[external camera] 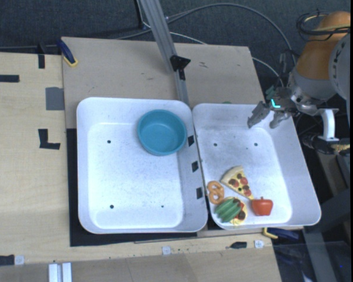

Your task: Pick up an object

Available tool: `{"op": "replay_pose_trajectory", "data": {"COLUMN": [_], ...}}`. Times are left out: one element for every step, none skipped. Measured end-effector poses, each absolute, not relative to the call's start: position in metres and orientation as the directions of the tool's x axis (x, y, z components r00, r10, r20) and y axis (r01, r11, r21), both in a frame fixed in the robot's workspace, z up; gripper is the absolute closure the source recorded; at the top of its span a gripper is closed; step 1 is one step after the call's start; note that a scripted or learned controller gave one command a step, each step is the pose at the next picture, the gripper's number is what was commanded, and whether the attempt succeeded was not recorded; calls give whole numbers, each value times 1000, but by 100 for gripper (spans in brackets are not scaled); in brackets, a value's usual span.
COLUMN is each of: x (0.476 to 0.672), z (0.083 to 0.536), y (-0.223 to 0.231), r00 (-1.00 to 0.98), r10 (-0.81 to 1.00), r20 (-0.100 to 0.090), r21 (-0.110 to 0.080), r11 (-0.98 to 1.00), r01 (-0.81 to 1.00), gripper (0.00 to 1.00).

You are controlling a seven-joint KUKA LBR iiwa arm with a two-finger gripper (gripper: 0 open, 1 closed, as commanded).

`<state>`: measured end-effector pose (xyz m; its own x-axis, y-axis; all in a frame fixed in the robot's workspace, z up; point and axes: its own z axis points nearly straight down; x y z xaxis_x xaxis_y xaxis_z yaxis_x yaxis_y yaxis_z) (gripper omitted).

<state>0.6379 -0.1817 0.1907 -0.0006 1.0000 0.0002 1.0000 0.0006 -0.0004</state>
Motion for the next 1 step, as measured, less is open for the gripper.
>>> {"op": "replay_pose_trajectory", "data": {"x": [638], "z": [191], "y": [-182], "r00": [-1], "r10": [1000], "r20": [0], "r21": [0], "r11": [1], "r01": [1000], "gripper": [0]}}
